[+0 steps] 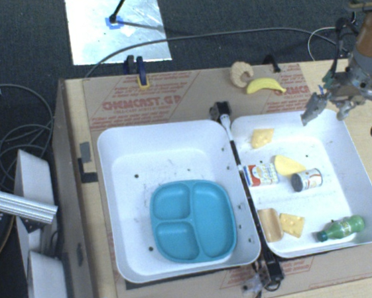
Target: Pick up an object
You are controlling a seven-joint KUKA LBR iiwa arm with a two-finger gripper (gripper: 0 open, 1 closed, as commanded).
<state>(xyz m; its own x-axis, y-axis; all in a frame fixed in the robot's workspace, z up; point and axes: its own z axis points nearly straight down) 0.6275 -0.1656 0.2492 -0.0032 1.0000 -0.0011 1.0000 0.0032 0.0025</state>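
Glossy blue divided plate (194,219) in smooth white left bin (124,160).

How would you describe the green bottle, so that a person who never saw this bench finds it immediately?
Start at the right-hand white bin and go to its near right corner. The green bottle lies there on its side, close to the rim. It is the only green item; its neighbours are pale yellow wedges and a small can.

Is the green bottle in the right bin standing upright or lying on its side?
Lying on its side. The green bottle rests lengthwise on the floor of the right bin, near the front corner, its cap end pointing left.
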